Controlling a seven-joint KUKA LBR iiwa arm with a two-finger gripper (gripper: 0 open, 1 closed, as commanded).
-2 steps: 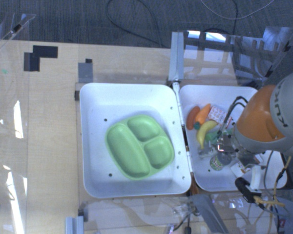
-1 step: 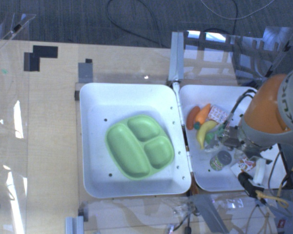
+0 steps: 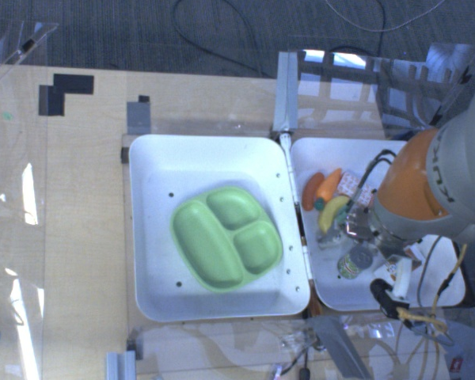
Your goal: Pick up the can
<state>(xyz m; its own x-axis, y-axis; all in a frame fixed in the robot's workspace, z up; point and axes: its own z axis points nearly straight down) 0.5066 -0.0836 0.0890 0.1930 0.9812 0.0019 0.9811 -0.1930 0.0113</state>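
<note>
The left bin holds a green plate with bare white floor all around it. The right bin holds the arm, a carrot, a banana and the can, near its front edge, right under the gripper.

My wrist and gripper crowd the middle of the right bin, and the can sits just beneath on the near side. Left of me a carrot and a banana lie close together, blocking that side. The left bin has open floor around its green divided plate.
</note>
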